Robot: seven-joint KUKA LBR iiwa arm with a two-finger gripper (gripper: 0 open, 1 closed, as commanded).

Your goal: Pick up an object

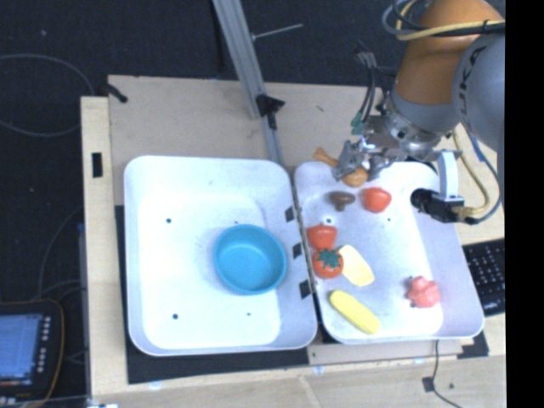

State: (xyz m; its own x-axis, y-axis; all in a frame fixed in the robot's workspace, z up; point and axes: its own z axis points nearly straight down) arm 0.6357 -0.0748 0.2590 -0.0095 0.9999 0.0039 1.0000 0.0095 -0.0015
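A yellow banana-shaped piece (354, 311) is seen at the near end of the right bin (450, 313), well below the hand (355, 167) in the view. A pink toy (422, 291) lies to its right, near the bin's right wall. Slightly farther on, a pale yellow wedge (358, 267) lies touching a red tomato with a green top (328, 263), and a second red piece (321, 236) lies just beyond the tomato, close to the wall shared by the two bins. A blue bowl (249, 258) is placed in the left bin (161, 194), well to the left of the hand and nearer to the camera. Closer to the hand, a small brown object (342, 200) and a red round object (376, 199) lie side by side, just below it. The hand is positioned over the far left corner of the right bin, at the end of the grey and orange arm (442, 49). An orange object (357, 177) is seen right at its tips, with an orange part (322, 155) just to the left over the bin's rim; whether it is gripped between the fingers cannot be told, nor how wide the hand stands. Both bins rest on the desk (170, 117), and a grey metal post (242, 53) rises beyond them.
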